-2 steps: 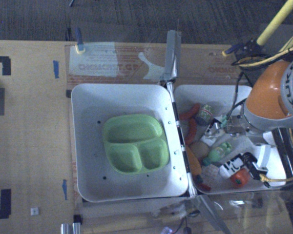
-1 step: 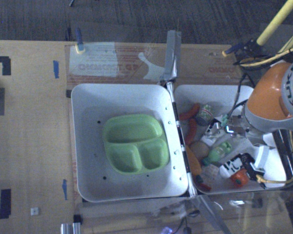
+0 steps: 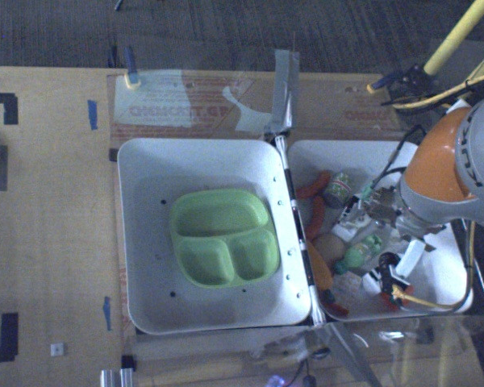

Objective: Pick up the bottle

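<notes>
Claw [image 3: 369,234] grip unclear, over bottle [image 3: 358,255] in right bin [image 3: 444,274], beyond bench [image 3: 48,240] dark carpet [image 3: 226,14]

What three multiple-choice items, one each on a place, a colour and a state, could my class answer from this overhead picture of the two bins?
1. Where does the divided plate lie?
A. in the left bin
B. in the right bin
C. on the bench

2. What colour is the band above the arm's wrist?
A. blue
B. orange
C. green

3. How does the divided plate lie?
A. tipped on its edge
B. upside down
C. flat, compartments facing up

Answers:
1. A: the divided plate sits in the middle of the left bin.
2. B: the band is orange, above the gripper, which is down in the right bin over the green bottle.
3. C: its three compartments are open to the camera.
</notes>
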`<state>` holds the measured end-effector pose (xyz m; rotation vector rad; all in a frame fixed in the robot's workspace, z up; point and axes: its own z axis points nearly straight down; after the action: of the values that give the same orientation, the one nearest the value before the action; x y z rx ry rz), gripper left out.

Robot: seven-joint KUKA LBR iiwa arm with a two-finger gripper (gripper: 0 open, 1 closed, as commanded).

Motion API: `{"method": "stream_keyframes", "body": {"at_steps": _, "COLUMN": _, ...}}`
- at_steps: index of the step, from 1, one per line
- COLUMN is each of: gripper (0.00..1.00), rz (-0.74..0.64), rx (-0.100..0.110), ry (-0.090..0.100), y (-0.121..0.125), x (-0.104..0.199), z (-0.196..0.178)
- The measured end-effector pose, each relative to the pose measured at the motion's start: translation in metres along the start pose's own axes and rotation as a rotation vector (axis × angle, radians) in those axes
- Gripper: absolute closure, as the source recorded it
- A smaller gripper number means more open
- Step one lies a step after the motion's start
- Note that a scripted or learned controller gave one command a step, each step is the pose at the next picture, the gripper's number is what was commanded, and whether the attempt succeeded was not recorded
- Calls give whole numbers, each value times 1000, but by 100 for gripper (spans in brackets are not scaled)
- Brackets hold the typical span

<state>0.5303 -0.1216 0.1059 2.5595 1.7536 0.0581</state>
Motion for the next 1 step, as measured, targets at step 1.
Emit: {"method": "stream_keyframes", "body": {"at_steps": 1, "gripper": 0, "rz": -47, "rx": -10, "ry": 1, "y": -20, "x": -7, "z": -2}}
